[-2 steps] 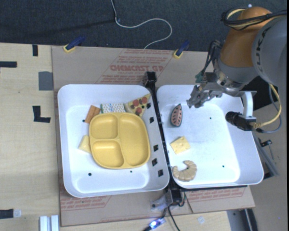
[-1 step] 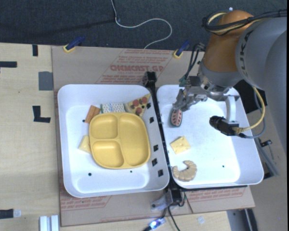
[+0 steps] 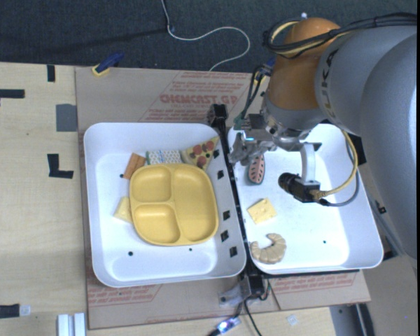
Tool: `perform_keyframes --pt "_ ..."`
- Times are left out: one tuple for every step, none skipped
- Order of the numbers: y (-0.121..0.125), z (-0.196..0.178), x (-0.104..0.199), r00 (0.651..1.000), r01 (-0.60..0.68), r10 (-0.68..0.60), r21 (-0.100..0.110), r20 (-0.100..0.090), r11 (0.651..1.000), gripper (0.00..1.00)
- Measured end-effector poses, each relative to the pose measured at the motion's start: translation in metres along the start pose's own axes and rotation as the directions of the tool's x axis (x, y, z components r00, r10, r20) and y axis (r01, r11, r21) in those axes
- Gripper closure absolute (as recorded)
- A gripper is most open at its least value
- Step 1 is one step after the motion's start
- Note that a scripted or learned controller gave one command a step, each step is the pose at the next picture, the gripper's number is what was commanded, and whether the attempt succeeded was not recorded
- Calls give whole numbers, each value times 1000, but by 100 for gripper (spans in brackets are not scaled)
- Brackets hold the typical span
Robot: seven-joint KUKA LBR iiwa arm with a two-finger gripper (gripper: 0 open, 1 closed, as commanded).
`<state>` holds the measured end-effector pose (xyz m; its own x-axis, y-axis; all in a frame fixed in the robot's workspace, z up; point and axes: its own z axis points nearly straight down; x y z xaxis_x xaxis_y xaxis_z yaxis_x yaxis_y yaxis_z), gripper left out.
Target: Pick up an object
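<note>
Desk under cardboard, two white bins side by side. Gripper (image 3: 255, 152) is seen low in the right bin (image 3: 350, 254), over a small reddish piece (image 3: 257, 171) by the divider. Finger opening cannot be told; no hold is seen. Cheese wedge (image 3: 262, 211) and croissant (image 3: 269, 248) lie apart nearer. Risk judged: piece pushed against the wall, fingers closing on nothing.

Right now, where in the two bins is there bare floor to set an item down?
Right bin: bare floor right of the cheese wedge and croissant. Left bin: a bare strip below the yellow divided plate; crowded above it, and around the gripper.
</note>
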<state>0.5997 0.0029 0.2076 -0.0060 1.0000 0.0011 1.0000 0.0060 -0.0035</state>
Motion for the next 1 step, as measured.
perform_keyframes --pt "-2 -6 44 1000 0 0 -1 0 1000 100"
